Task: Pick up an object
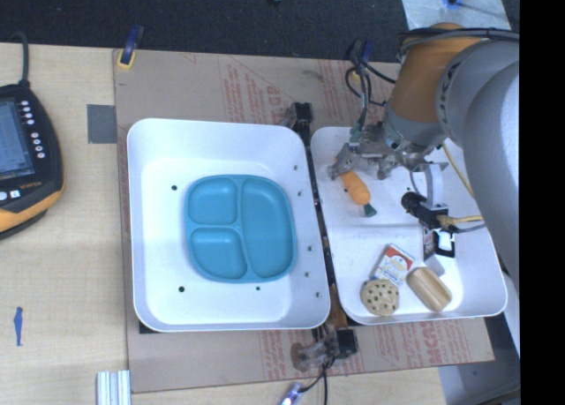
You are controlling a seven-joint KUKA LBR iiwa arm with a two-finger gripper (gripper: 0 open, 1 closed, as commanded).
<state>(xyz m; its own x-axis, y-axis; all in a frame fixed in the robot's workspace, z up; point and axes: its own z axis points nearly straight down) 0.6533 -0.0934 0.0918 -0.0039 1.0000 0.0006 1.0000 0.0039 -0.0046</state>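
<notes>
You see the gripper (363, 163) at the upper left of the right bin (481, 306), its 2 fingers spread and resting just above the orange carrot (356, 189), which lies free on the bin floor between and slightly below the fingertips. At the lower part of that bin you find a cookie (380, 296), a small red-and-white packet (394, 266) and a tan bread roll (429, 288); the left bin (159, 297) holds a blue 3-compartment plate (239, 227).
</notes>
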